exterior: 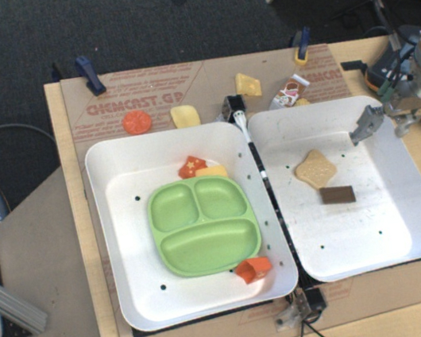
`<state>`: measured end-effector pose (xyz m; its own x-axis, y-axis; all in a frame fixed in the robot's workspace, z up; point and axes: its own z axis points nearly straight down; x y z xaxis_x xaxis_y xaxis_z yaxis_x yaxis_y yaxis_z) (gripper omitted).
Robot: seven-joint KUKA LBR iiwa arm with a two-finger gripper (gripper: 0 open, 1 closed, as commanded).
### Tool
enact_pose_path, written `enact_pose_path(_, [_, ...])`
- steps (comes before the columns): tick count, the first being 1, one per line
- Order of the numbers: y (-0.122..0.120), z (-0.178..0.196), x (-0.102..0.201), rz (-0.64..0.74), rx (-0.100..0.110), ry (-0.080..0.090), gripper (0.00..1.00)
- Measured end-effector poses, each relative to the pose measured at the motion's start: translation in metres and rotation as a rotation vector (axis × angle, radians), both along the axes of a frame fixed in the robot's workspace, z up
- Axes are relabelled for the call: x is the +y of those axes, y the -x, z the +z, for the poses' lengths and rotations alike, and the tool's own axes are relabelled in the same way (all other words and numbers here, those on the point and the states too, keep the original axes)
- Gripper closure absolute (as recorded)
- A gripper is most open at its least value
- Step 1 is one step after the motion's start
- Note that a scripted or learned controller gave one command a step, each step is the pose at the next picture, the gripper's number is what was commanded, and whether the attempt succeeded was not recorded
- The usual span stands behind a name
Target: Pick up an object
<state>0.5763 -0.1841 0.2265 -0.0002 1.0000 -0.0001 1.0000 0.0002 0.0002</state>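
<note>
Your gripper [379, 120] is hovering at the right bin's [417, 240] far edge, grip state unreadable, while toast [315, 169] and brown block [337, 195], lying flat and nearly touching, are risking a slipped pinch.

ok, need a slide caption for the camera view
End effector hovers at right bin's upper-right edge; toast and brown block inside; green tray in left bin.

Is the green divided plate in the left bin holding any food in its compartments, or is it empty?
Empty. All three compartments of the green divided plate show bare green; the orange piece and red piece lie beside it on the left bin floor.
</note>
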Motion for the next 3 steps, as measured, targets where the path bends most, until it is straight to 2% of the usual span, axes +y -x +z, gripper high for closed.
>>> enact_pose_path(1, [0.043,-0.122,0.051,0.002,0.015,-0.007,0.0])
enact_pose_path(2, [0.036,-0.141,0.002,-0.002,-0.003,-0.001,0.0])
enact_pose_path(3, [0.034,-0.128,0.002,-0.001,-0.01,0.003,1.0])
